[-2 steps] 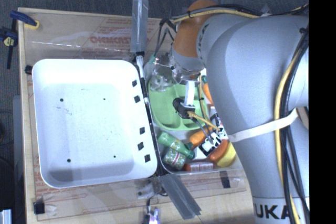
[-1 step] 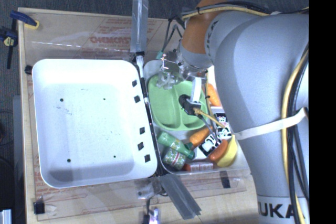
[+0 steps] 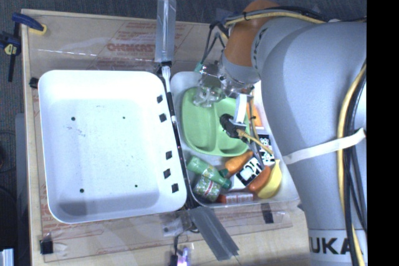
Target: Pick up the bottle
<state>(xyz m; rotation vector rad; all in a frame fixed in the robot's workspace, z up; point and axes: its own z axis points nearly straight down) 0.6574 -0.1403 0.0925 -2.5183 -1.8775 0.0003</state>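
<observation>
Bottle (image 3: 206, 172): green, see-through plastic w/ a crumpled printed label, lying on its side, tilted. It sits in the right bin (image 3: 179, 81), in the corner by the divider between the bins, just below the green dish (image 3: 201, 128) as the pic runs. Nothing on top of it.

Count: 2 white bins; 1 bottle; 1 pale green dish; 1 orange carrot-shaped piece (image 3: 237, 163); 1 black-and-white box (image 3: 252, 170); 1 yellow rounded piece (image 3: 273, 181); 1 thin reddish item (image 3: 239, 198) along the bin's lower wall. All of these are crowded into the right bin. The orange piece lies just beside the bottle, and the box touches it on the far side. The left bin (image 3: 100, 134) shows bare white floor w/ a few dark specks.

My arm (image 3: 305, 84) comes in from the pic's right and covers approx. half of the right bin. The orange band (image 3: 240, 50) is at the top, and the wrist is bent down toward the dish. My gripper (image 3: 207, 95) is over the dish's upper-left corner, well apart from the bottle. Can't tell how far open it is, and I see nothing held in it.
</observation>
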